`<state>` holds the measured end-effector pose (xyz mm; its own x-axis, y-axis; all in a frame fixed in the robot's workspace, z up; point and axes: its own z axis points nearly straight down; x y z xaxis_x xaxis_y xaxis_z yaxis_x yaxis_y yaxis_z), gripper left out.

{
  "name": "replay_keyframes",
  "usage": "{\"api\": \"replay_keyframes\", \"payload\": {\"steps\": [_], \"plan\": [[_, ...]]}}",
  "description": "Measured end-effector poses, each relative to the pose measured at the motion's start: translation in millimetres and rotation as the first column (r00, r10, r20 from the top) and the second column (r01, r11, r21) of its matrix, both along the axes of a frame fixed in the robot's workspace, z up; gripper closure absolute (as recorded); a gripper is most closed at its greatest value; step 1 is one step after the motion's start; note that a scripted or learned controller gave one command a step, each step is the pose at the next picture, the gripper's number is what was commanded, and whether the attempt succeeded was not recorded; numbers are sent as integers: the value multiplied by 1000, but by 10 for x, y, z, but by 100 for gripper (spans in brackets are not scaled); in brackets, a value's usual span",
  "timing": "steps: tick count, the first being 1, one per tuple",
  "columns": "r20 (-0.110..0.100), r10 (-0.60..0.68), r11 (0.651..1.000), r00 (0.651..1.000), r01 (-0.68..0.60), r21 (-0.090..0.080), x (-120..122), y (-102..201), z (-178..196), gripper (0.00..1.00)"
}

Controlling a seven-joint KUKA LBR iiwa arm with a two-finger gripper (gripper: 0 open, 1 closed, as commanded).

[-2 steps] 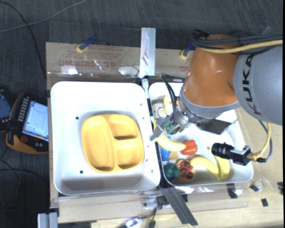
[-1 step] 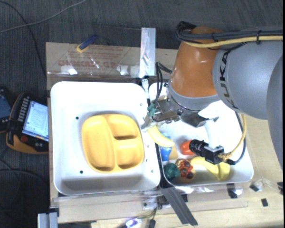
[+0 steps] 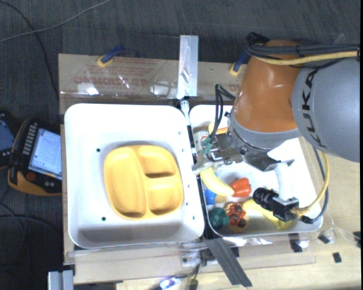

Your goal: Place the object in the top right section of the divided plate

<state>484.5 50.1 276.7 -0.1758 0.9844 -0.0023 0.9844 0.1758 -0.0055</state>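
Grey KUKA arm with orange band (image 3: 272,95) loomed over right white bin (image 3: 308,222), hiding its gripper; grasp undeterminable. Small toy foods (image 3: 230,192) lay beneath. Yellow divided plastic plate (image 3: 144,180) sat at nine o'clock. Advice: secure one item, lift clear before crossing.

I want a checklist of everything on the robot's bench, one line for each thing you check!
Surface: two white bins side by side, left bin, right bin, on a bench.
Job's things: yellow divided plate lies in the left bin; its sections look bare.
Clutter: right bin holds small toys, among them a banana, an orange piece and a green piece.
Gripper: arm hangs over the right bin; jaws hidden under it.
Cables: yellow cable loops off the arm; black cables cross the floor.
Surroundings: handheld controller on the carpet, left of the bench.
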Motion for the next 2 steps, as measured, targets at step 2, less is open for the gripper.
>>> {"api": "replay_keyframes", "payload": {"steps": [2], "plan": [[3, 102, 995, 995, -102, -1, 262, -87, 597, 100]]}}
